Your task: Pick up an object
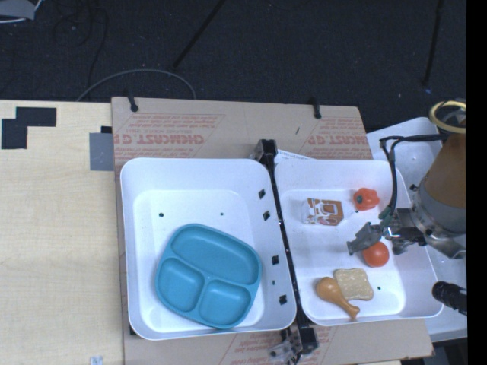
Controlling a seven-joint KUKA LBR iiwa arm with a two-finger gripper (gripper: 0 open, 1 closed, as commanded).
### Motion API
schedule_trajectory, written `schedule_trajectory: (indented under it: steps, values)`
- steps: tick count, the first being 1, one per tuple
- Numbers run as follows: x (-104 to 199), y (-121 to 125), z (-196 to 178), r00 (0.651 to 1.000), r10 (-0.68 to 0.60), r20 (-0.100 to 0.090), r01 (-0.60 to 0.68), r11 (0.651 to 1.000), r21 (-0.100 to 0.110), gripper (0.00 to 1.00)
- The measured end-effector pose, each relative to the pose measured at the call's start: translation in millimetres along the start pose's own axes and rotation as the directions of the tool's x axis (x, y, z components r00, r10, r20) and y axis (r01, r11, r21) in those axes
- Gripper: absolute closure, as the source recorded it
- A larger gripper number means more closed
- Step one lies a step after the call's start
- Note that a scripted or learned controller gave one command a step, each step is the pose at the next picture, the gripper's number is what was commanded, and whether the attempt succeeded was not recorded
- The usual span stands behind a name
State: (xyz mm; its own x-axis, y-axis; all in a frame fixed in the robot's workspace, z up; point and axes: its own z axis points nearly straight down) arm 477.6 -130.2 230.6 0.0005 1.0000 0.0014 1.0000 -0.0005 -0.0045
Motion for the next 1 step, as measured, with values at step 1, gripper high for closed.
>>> schedule_trajectory:
  steps: [1]
  values:
    - [11.2,-0.2,56.6,1.000,-0.001,-0.002,0.001,1.000,0.005,0.00]
